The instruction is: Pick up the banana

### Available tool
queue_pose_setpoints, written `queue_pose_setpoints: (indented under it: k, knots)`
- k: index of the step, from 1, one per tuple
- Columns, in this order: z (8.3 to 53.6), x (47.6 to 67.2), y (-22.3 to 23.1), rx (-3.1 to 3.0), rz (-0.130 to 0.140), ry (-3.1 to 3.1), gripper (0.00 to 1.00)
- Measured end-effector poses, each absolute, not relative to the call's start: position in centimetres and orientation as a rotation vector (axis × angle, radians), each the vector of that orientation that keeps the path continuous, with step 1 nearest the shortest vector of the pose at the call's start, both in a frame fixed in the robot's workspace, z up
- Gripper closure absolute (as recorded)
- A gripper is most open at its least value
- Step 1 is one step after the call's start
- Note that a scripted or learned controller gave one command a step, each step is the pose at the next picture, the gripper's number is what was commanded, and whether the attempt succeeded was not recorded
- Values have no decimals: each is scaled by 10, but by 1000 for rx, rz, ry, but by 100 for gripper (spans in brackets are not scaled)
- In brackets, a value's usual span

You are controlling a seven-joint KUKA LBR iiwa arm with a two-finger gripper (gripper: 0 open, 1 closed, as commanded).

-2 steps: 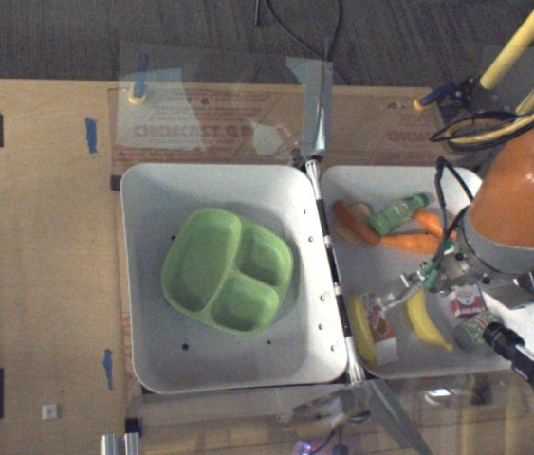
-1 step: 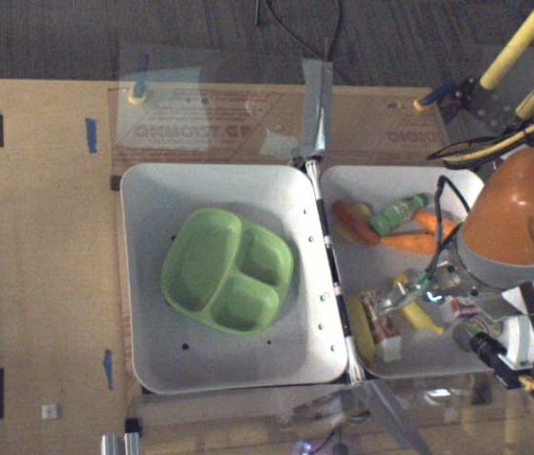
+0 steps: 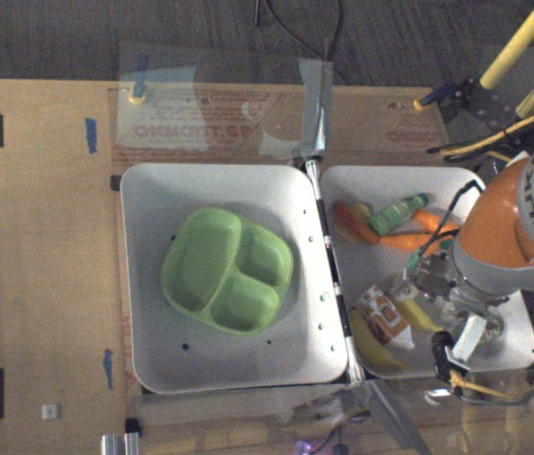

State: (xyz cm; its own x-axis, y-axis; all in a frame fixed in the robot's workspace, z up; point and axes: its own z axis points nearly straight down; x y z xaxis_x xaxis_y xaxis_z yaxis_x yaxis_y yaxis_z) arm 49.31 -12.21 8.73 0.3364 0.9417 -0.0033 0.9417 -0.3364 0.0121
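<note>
The banana [image 3: 373,345] lies in the right bin [image 3: 523,356], close to the wall it shares with the left bin [image 3: 143,282], partly covered by a small brown-and-white carton [image 3: 382,313]. The gripper [image 3: 430,290] hangs just right of that carton, above the banana's far end; whether it is apart or together cannot be told. Beyond the carton lie a carrot [image 3: 401,242] and a green bottle [image 3: 397,214]. A green divided plate [image 3: 229,269] sits in the left bin.
</note>
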Motion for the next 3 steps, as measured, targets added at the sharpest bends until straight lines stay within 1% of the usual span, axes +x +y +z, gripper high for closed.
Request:
queue_pose_setpoints:
  k: [1, 2, 3]
  knots:
    - [95, 493, -124, 2560, 2, 1801, 100]
    - [194, 488, -81, 2622, -9, 1738, 100]
    - [214, 497, -65, 2996, -12, 952, 100]
